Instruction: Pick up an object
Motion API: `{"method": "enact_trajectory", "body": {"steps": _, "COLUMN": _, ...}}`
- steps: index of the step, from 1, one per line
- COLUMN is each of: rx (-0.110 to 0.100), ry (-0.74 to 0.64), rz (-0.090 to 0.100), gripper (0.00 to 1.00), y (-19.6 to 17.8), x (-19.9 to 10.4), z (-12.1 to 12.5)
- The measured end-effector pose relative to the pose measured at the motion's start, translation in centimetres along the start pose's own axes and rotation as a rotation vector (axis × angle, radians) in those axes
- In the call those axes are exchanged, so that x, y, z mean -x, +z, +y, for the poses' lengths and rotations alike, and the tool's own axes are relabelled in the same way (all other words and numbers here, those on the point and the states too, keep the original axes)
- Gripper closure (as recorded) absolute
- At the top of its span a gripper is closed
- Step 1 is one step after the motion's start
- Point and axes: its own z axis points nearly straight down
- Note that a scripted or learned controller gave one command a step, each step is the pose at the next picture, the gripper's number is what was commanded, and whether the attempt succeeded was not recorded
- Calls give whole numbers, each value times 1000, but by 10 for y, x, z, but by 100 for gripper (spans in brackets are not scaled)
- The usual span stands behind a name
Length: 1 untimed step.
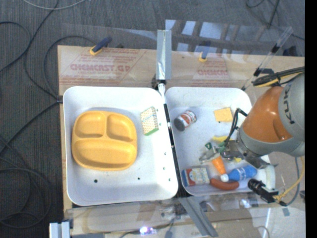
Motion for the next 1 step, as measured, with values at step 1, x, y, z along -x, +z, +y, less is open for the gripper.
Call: {"method": "enact_trajectory", "body": {"steps": 1, "rx": -3, "ry": -1, "rz": 4, "gripper": 100, "y": -8, "x": -1, "z": 1}}
